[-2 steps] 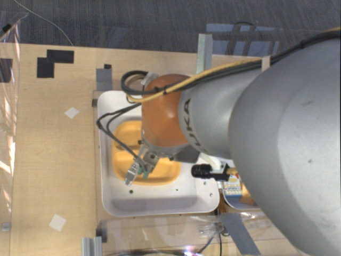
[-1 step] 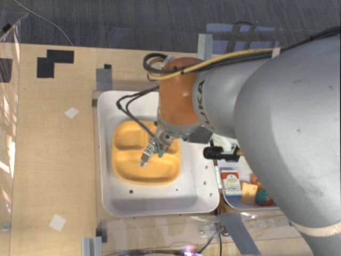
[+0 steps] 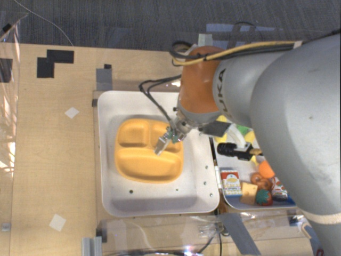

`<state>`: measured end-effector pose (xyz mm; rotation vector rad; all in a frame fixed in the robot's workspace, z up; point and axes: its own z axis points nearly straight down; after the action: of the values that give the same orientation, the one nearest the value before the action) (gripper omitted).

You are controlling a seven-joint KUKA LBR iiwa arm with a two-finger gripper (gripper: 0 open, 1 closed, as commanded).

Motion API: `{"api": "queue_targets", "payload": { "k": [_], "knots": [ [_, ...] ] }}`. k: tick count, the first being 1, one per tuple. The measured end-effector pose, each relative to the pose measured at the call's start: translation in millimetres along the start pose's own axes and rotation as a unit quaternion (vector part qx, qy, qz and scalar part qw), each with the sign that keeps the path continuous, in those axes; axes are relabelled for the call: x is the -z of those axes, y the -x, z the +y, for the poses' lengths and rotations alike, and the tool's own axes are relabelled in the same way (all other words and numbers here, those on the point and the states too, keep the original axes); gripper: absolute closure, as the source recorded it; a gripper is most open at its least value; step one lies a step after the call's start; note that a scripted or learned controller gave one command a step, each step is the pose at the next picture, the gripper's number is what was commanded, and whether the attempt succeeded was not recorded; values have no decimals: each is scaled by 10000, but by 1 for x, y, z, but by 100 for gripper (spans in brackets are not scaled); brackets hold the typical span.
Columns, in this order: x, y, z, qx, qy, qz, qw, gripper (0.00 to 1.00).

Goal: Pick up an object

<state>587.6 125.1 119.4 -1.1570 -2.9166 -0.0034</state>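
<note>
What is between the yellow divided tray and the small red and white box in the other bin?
In the camera view, between the yellow plastic divided tray and the small red and white box lie bare white bin floor and the bins' adjoining rims.

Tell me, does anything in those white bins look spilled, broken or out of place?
Nothing looks spilled or broken. The yellow tray lies flat in the left bin, slightly askew to its walls, with the pincer over its right edge. The right bin holds a loose jumble of small items, crowded but contained.

The tray was yellow, its bin white; the counter was pale wood with black patches.
</note>
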Motion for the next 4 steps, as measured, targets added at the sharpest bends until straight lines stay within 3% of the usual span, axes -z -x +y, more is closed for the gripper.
{"api": "queue_targets", "payload": {
  "k": [1, 2, 3, 4],
  "knots": [
    [66, 25, -91, -692, 14, -44, 9976, 0],
    [63, -62, -81, -1946, 0, -16, 9809, 0],
    [62, -43, -99, -2492, -4, -20, 9684, 0],
    [-28, -68, -65, -2641, 98, -57, 9644, 0]
  ]
}}
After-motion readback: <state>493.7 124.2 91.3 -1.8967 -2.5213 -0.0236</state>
